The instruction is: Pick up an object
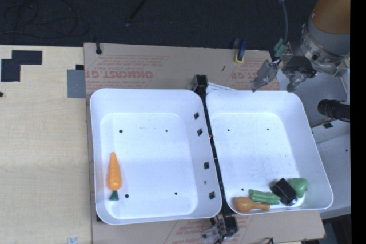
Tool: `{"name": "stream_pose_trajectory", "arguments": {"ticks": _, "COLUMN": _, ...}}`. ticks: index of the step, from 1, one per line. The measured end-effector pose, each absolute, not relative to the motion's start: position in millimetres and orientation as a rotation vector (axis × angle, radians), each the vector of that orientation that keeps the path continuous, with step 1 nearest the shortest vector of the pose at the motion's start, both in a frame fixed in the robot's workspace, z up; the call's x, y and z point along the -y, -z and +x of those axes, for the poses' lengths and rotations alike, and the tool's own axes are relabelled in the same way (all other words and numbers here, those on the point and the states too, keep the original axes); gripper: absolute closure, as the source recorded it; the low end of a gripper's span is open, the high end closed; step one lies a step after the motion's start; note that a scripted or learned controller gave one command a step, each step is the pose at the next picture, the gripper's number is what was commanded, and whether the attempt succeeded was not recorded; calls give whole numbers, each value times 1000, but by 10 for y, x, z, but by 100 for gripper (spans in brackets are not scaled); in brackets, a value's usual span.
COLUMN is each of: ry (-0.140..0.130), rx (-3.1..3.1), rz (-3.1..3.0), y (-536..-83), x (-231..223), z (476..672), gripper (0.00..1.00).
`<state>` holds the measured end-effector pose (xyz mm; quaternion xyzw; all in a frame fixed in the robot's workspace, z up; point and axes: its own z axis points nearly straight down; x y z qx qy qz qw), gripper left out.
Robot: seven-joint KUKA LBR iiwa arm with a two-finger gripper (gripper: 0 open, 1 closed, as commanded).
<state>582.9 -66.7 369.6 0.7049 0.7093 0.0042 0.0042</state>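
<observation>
My gripper (278, 82) hangs above the far edge of the right bin (303, 117), high up, open, with nothing between its fingers. An orange toy carrot (114, 171) with a green tip lies near the front left corner of the left bin (143, 101). In the right bin's front right corner a black block (283, 191) lies among a green pod (263, 196), a light green piece (298, 184) and an orange pear-shaped toy (249, 204). All of these lie far from the gripper.
The two bins meet at a black hinge strip (207, 146) with clips. They rest on a cardboard sheet (148, 66) on a wooden bench. A yellow and blue clamp (240, 52) stands at the cardboard's far edge. Black cables trail behind.
</observation>
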Motion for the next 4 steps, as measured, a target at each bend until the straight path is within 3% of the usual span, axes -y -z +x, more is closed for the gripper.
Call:
{"name": "stream_pose_trajectory", "arguments": {"ticks": 1, "ry": 0, "rx": -2225, "rz": 2217, "y": -3965, "x": 141, "z": 6011, "gripper": 0}}
{"name": "stream_pose_trajectory", "arguments": {"ticks": 2, "ry": 18, "rx": -2228, "rz": 2231, "y": -1774, "x": 289, "z": 6086, "gripper": 0}}
{"name": "stream_pose_trajectory", "arguments": {"ticks": 3, "ry": 8, "rx": -2220, "rz": 2230, "y": -1962, "x": 306, "z": 6105, "gripper": 100}}
{"name": "stream_pose_trajectory", "arguments": {"ticks": 4, "ry": -5, "rx": -2231, "rz": 2213, "y": -2389, "x": -612, "z": 6196, "gripper": 100}}
